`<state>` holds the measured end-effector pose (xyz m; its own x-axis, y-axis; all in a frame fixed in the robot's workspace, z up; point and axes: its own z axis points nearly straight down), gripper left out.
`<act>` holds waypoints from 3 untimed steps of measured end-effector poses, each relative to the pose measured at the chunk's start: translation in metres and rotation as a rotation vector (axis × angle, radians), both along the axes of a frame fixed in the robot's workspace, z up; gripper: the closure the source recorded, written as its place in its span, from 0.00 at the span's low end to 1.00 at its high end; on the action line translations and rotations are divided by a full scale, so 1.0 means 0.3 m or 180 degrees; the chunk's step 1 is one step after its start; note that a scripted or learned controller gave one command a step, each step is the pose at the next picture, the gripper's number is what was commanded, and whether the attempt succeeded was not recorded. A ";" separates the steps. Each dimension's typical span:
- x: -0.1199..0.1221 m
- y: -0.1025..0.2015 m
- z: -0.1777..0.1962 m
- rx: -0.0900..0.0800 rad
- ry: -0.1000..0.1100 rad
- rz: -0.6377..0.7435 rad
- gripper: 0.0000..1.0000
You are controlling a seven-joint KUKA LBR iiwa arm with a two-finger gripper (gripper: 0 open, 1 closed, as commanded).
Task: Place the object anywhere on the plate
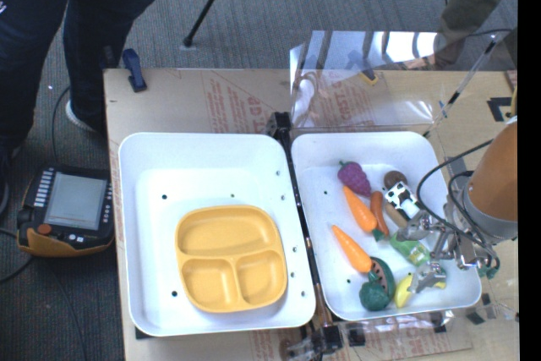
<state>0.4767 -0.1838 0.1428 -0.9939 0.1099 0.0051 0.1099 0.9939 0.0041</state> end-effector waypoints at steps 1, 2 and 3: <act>0.003 -0.087 -0.018 -0.0004 -0.0021 0.0512 0.00; 0.015 -0.082 -0.016 0.0000 -0.0030 0.1385 0.00; 0.014 -0.084 -0.016 0.0001 -0.0029 0.1378 0.00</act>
